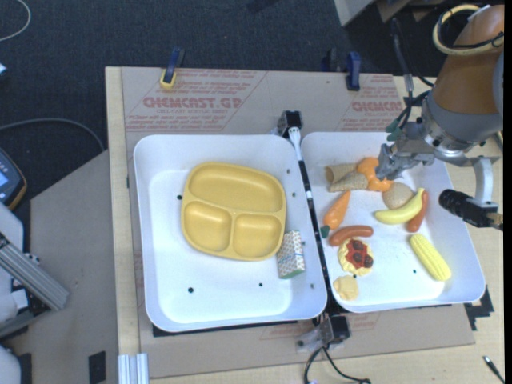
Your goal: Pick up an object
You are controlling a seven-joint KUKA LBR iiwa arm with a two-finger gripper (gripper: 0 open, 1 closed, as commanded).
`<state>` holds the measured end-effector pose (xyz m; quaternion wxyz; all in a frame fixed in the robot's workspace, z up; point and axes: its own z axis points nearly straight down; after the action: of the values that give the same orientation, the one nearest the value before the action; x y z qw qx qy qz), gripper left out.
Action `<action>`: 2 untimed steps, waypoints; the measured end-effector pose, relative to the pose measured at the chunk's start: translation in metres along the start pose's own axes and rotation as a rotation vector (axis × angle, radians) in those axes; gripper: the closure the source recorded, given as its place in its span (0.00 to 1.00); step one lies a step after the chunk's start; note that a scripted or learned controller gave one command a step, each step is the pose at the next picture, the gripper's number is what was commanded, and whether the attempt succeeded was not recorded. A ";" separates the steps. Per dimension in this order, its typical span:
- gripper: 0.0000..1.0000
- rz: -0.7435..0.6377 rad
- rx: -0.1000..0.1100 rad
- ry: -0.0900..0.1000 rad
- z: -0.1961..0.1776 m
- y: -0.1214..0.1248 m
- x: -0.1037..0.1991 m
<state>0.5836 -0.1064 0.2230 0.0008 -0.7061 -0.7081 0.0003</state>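
Your pincer (390, 166) sits low over the back of the right bin (456, 282), at the cluster of toy food there, just beside an orange piece (370, 166) and a tan cone (346, 178); you cannot tell from this angle how it is set. Near it lie a banana (402, 210), a carrot (337, 209) and a sausage (350, 233). Toward the front edge you have a small pizza (356, 255) and a corn cob (430, 256). On your worktop (128, 102), the left bin (160, 238) carries a yellow divided plate (234, 210), with a sponge (291, 254) by its front right corner.
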 end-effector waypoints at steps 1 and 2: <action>1.00 -0.002 -0.005 -0.001 0.004 0.027 0.055; 1.00 -0.002 -0.006 0.000 -0.007 0.046 0.113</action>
<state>0.6295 0.0071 0.2304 -0.0015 -0.7054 -0.7088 -0.0017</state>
